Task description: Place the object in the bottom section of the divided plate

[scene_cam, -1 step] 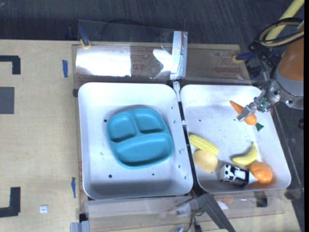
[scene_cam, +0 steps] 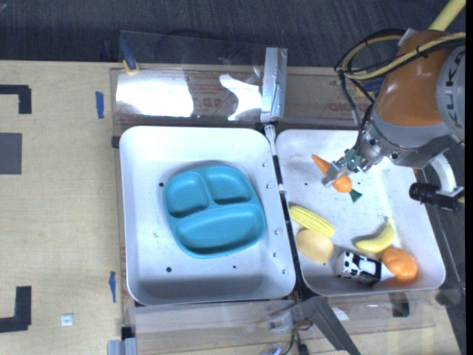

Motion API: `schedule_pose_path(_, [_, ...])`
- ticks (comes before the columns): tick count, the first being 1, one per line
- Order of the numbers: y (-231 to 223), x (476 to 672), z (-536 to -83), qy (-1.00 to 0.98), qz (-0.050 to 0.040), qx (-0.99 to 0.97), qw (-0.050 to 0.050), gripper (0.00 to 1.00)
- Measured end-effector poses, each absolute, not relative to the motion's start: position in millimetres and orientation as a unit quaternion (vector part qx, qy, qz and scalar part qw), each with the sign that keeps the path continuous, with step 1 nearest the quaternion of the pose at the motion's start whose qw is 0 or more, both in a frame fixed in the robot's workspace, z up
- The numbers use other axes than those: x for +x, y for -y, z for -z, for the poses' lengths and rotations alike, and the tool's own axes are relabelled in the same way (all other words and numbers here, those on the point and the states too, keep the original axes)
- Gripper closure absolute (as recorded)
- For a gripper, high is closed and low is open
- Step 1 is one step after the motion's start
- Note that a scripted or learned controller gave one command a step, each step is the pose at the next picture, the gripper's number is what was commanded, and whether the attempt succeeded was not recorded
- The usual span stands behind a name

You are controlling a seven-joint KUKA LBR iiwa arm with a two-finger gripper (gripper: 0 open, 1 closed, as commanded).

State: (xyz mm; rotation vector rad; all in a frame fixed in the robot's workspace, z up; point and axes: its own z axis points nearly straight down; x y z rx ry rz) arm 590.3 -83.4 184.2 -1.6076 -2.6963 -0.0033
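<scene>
Flanking wooden bench (scene_cam: 52, 220): two white bins (scene_cam: 148, 272), blue divided plate (scene_cam: 214, 209) left.

Grey arm (scene_cam: 443, 87) with a rounded orange band (black and yellow cables looped above).

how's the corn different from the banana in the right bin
The corn lies by the bin's left wall, next to the lemon; the banana lies further right, by the orange fruit. The corn is straight and paler with a bumpy surface; the banana is curved and smooth, a deeper yellow. Both are yellow toy foods lying flat in the right bin.
</scene>
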Motion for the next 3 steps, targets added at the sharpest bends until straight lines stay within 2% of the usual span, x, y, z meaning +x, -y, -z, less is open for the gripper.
schedule_pose_path(1, [-7, 601.4, -185, 0.892, 0.0016, -0.453, -0.001, 1.0])
schedule_pose_path(2, [-59, 581.7, -185, 0.923, 0.0006, -0.384, 0.001, 1.0])
schedule_pose_path(3, [-58, 581.8, -185, 0.923, 0.0003, -0.385, 0.0, 0.0])
